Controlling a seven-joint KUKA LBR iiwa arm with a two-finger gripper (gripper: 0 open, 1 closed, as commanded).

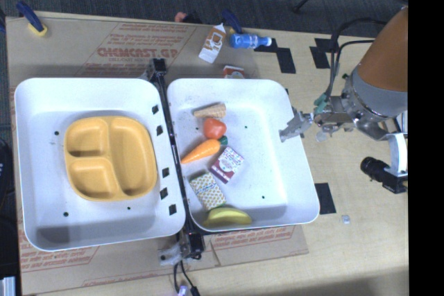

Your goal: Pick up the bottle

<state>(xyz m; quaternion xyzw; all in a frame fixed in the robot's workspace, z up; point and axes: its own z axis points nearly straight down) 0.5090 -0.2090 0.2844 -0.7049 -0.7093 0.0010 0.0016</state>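
The bottle (248, 41) is small and blue with a clear neck. It lies on its side on the bench behind the right bin (291, 170), outside both bins. My gripper (294, 127) hangs over the right rim of the right bin, well in front of and to the right of the bottle. Nothing is in it. The grey arm with its orange band (388, 52) comes in from the right.
The right bin holds a bread wedge (209, 110), a tomato (214, 127), a carrot (202, 150), a red carton (227, 164), a cracker box (208, 190) and a banana (227, 216). A yellow divided plate (111, 156) lies in the left bin. A small carton (212, 44) lies left of the bottle.
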